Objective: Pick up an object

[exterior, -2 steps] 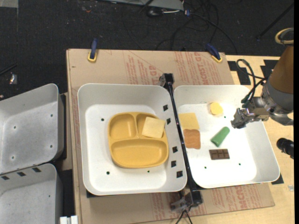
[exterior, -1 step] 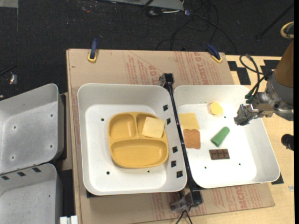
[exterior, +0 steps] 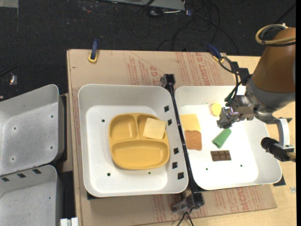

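Arm over the right bin, gripper (exterior: 226, 118) low among small toy foods.

Nearest the camera in the right bin (exterior: 244, 173) lies a brown chocolate bar (exterior: 220, 156); just beyond it a green block (exterior: 221, 137) sits tilted, right beside the gripper's tip, contact unclear. To the left, a brown toast-like piece (exterior: 193, 140) touches a yellow cheese slice (exterior: 189, 123). A small yellow piece (exterior: 216, 109) is partly hidden behind the gripper. The fingers are dark and blurred, so I cannot tell how far apart they stand or whether they hold anything. In the left bin (exterior: 94, 173), a yellow divided plate (exterior: 134, 152) carries a pale square slice (exterior: 154, 128). The arm's (exterior: 277, 74) upper part is cut off at the edge.
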Controlling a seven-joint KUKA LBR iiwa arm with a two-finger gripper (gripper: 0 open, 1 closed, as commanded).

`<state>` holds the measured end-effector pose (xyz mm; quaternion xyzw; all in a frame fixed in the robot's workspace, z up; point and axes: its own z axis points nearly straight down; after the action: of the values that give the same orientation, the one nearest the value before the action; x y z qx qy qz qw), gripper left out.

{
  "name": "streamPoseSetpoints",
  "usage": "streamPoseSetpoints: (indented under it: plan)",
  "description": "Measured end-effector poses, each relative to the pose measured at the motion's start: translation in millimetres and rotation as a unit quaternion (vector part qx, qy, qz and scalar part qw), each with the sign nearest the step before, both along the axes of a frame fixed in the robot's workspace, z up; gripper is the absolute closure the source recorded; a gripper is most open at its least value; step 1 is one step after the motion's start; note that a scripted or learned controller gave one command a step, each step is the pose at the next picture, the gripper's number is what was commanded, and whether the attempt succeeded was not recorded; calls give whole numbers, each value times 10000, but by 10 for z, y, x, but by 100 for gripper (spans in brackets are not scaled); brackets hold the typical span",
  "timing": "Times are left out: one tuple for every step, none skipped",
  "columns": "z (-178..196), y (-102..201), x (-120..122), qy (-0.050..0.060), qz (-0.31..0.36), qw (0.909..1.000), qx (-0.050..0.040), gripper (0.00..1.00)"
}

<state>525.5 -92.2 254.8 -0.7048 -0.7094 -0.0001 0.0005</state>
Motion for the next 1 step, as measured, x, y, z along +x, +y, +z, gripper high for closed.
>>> streamPoseSetpoints:
  plan:
    - [-7, 554, -25, 3, 6, 10000, 7, 100]
